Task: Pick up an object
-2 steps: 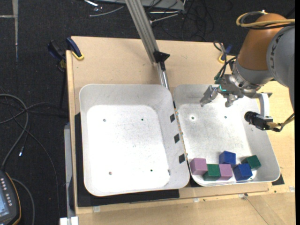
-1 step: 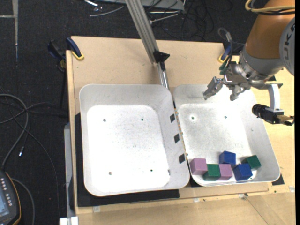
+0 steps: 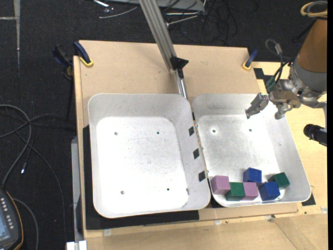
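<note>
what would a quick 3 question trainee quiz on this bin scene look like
1. True or false: the blocks lie in the left bin.
2. Which colours do the blocks show? A) red and yellow B) purple, green and blue C) all white
3. Fill in: the gripper hangs over the ___ part of the right bin, apart from the blocks.

Key
1. False. They are clustered at the near edge of the right bin.
2. B. Two purple, two green and two blue can be counted.
3. Far. It hangs near the far right corner, with open fingers and nothing between them.
</note>
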Available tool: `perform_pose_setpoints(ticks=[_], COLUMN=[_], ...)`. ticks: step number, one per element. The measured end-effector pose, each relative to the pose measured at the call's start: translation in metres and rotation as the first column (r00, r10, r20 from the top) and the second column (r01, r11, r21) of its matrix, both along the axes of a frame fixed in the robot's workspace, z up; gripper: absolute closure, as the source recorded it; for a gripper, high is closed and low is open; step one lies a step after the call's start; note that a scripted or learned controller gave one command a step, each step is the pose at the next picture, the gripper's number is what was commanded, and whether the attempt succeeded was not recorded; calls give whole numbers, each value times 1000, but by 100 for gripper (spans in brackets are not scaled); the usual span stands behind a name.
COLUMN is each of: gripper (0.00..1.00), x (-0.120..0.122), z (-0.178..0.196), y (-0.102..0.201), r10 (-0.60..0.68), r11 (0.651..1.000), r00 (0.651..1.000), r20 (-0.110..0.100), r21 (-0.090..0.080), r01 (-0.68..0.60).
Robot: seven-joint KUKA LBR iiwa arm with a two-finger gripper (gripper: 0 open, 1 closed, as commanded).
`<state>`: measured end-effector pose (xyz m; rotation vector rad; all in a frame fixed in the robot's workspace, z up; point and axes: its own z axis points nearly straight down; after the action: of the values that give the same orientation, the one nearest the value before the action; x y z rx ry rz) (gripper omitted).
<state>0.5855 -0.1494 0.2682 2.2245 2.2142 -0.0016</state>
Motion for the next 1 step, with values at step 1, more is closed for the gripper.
perform_pose_setpoints(ticks=[1], gripper=[0], x=[14], z=[-50], y=[0], r10=[4], r11=[1000], r00=[1000], r20=[-5], r21=[2], r01=[-4])
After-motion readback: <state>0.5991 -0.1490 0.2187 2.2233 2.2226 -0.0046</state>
